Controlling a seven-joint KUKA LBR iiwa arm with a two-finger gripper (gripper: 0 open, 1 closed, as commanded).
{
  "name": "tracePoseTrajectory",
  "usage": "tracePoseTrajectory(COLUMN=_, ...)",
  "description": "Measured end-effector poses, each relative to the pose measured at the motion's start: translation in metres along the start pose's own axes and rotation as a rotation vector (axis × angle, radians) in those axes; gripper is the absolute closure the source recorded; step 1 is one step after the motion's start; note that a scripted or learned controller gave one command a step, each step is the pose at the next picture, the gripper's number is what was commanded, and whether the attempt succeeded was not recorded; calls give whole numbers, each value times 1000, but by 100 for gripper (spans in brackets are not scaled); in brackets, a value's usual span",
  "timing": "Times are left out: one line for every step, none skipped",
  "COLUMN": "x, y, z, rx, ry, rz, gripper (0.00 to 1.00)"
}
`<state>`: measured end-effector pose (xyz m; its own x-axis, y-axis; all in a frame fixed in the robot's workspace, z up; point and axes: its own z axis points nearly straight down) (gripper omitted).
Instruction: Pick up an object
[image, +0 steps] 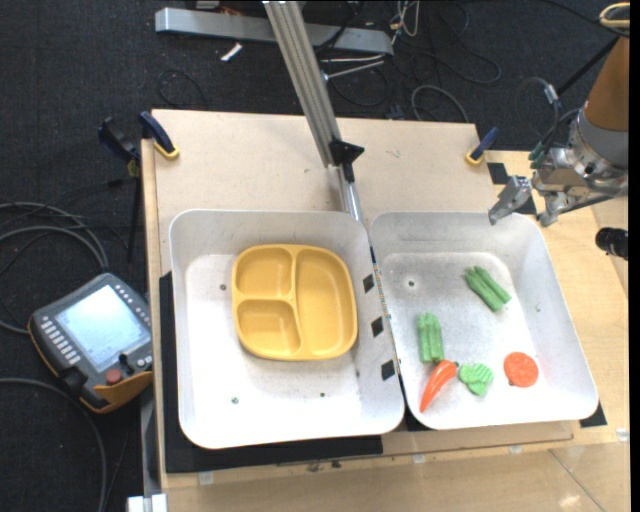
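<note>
I see a yellow tray (295, 302) in the left bin (195, 330); my gripper (528, 203) hangs past the right bin (560, 300), fingers seemingly spread, grasping nothing.

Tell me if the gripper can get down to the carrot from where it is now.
Probably yes. The gripper hovers above the right bin's far rim, and the carrot lies uncovered near the front, though a green piece sits close beside it.

A light wooden bench (250, 160) stands on a dark floor (60, 90) with black cables (40, 220) lying about, a metal pole (310, 80) leaning over it, and a yellow clamp (160, 135) at its corner.
</note>
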<state>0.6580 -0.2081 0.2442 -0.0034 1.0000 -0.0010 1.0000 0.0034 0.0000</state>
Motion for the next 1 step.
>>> tracePoseTrajectory(x=0, y=0, z=0, rx=0, ry=-1, rz=0, gripper=0)
